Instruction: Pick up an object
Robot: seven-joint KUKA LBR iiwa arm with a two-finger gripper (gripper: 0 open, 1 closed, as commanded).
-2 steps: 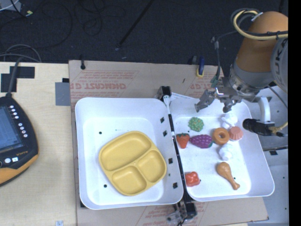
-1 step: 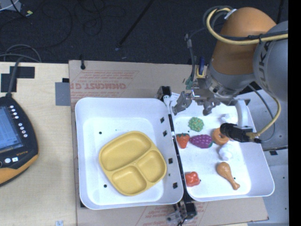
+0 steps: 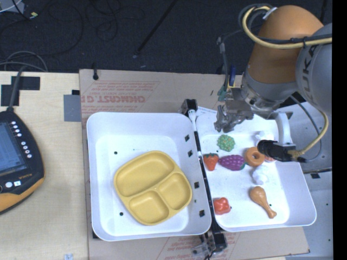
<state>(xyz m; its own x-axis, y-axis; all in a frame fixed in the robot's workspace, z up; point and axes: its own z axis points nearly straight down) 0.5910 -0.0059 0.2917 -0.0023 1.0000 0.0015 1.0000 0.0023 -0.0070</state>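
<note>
Gripper [image 3: 227,124] hangs over the right bin [image 3: 295,210], just above the green broccoli toy [image 3: 226,142]. Finger opening cannot be determined. Nothing is visibly gripped; the broccoli lies on the bin floor.

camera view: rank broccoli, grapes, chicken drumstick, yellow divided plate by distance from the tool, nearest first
From the tool, at the right bin's far edge:
1. Broccoli, just below it.
2. Grapes, mid right bin.
3. Chicken drumstick, near side of the right bin.
4. Yellow divided plate, in the left bin.
</note>
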